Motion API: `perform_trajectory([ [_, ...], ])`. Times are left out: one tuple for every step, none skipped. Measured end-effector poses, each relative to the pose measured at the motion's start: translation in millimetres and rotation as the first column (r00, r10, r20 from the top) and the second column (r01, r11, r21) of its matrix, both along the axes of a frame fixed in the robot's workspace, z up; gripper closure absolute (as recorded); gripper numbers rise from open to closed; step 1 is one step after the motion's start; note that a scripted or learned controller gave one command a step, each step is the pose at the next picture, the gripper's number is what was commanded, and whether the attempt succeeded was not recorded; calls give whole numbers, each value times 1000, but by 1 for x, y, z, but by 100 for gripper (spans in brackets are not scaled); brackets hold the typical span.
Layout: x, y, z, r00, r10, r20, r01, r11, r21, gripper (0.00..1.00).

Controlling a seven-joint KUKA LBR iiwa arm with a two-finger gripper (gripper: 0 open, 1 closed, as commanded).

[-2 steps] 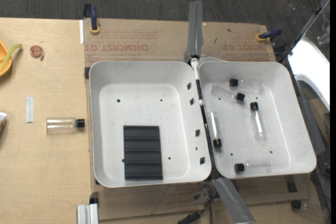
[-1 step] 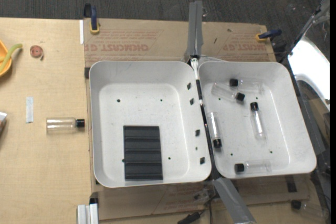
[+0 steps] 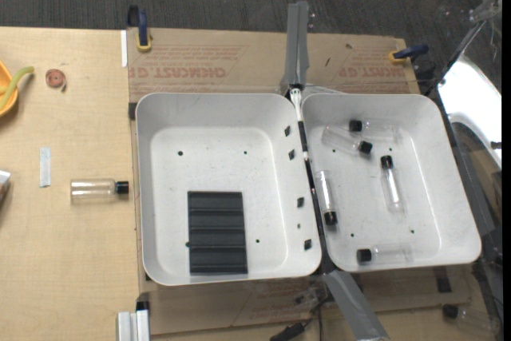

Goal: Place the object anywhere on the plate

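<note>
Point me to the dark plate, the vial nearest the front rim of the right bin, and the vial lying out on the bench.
dark plate [image 3: 215, 233], camera view, middle of its ribbed top.
front vial [image 3: 383, 255], camera view, on its clear body.
bench vial [image 3: 93, 188], camera view, on its clear body.

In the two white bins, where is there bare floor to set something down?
Left white bin: bare floor all around the ribbed black rectangular plate, widest behind it. Right white bin: crowded; clear black-capped vials lie scattered, leaving a small central patch.
</note>
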State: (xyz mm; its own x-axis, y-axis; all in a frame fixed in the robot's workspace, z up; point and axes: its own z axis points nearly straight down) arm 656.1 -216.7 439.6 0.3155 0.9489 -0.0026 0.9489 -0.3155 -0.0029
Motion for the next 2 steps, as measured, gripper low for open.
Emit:
perform_trajectory([
  [2, 53, -17, 855, -519, -1, 519, 855, -2, 0],
  [-4, 2, 0, 789, -615, 0, 615, 789, -2, 0],
])
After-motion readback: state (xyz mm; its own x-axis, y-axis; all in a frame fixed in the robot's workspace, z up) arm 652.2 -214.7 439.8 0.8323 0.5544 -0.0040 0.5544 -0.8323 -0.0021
